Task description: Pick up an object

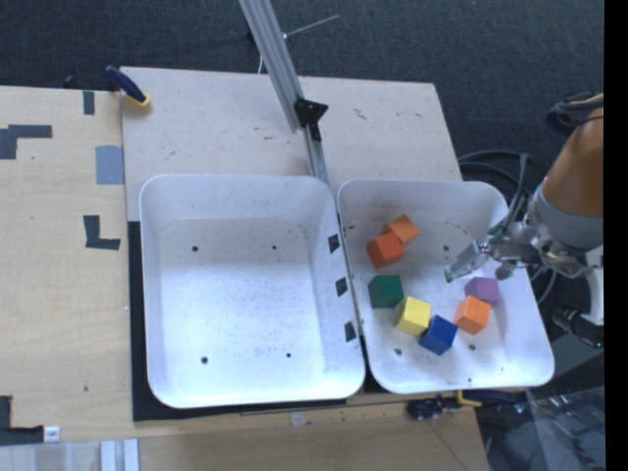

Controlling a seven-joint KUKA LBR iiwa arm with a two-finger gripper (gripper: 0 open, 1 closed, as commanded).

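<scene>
Pale wooden counter (245,130), seen from above at a slant, carrying two shallow white bins side by side. My arm (579,180) enters from the right, and my gripper (475,259) hangs over the right bin (510,366), its fingers pointing left toward the blocks. Whether the fingers are spread or pressed together cannot be told at this angle; no block is seen between them. Just below the gripper lies a purple block (483,288), touching an orange block (473,313). Further left: a second orange block (402,230) against a red block (385,249), then a green block (387,290), a yellow block (413,314) and a blue block (439,335). All are cubes, without a long axis, each turned differently. The left bin (157,199) sits alongside.
</scene>
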